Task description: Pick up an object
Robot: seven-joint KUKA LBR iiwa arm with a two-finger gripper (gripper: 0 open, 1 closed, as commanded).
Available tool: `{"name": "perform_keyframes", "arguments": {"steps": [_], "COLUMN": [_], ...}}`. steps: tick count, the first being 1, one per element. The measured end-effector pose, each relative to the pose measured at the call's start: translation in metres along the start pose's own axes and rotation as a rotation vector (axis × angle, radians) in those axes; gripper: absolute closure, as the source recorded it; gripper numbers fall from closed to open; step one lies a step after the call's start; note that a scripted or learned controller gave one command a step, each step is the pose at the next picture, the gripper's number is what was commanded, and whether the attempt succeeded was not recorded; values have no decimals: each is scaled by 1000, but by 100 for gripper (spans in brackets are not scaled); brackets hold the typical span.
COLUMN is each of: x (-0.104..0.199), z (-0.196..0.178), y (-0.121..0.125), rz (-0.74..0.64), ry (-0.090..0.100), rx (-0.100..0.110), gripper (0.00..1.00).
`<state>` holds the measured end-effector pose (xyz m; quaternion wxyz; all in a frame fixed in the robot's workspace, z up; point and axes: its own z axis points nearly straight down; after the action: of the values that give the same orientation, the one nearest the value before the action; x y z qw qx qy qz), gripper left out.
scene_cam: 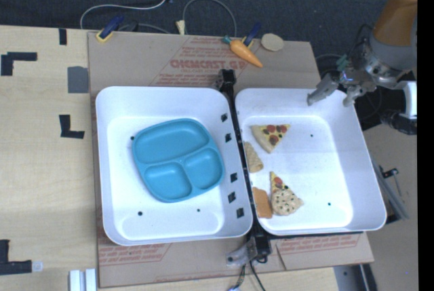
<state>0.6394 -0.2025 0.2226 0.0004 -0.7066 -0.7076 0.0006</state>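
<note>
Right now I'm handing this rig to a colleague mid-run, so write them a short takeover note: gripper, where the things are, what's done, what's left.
Gripper: open, holding nothing, poised over the right bin's far right corner.
Right bin: pizza slice near the far left, a cracker-like piece against the left wall, a second slice, a cookie and an orange piece near the front left.
Left bin: blue divided plate.
Outside the bins, on the cardboard beyond them: a carrot and a round tan piece.
Done: nothing picked up.
Left: descend, grasp one object, lift.

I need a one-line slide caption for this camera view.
Gripper open above right bin holding pizza slices; blue tray in left bin.
</note>
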Motion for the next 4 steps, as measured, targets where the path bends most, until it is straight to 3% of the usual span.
{"name": "perform_keyframes", "arguments": {"steps": [1, 2, 3, 4], "x": [53, 106, 108, 108], "z": [125, 135, 126, 127], "y": [4, 14, 13, 12], "rz": [0, -1, -1, -1], "ry": [0, -9, -1, -2], "rx": [-2, -11, -6, -5], "gripper": [0, 0, 100, 0]}}
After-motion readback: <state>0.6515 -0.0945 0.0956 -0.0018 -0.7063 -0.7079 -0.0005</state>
